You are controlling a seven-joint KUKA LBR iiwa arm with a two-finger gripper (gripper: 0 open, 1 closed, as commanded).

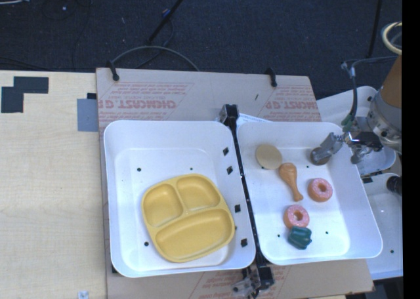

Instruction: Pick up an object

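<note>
In the right-hand shallow white bin [367,225], five small pieces wait to be picked: a tan wooden spoon-shaped toy [279,166] with a round pale head, lying near the bin's centre; a pink-frosted toy doughnut [320,189] just to its right; a second pink doughnut [296,216] below the spoon's handle; and a small dark green toy pepper [299,237] right beside that second doughnut. We see the grey two-finger gripper [341,143] poised over the bin's upper right corner, with nothing between its fingers; whether they are spread or pressed together we cannot tell from this angle.

We judge the chief risk to be crowding. The lower doughnut and the pepper sit so close that a descent on either could nudge the other or close on both. The spoon's slanted handle could roll or pivot out of a pinch, and the doughnuts' rounded rims may slip.

The left-hand white bin [125,153] holds a yellow plastic divided tray [188,216], well apart, behind the black divider [239,179] between the bins.
</note>
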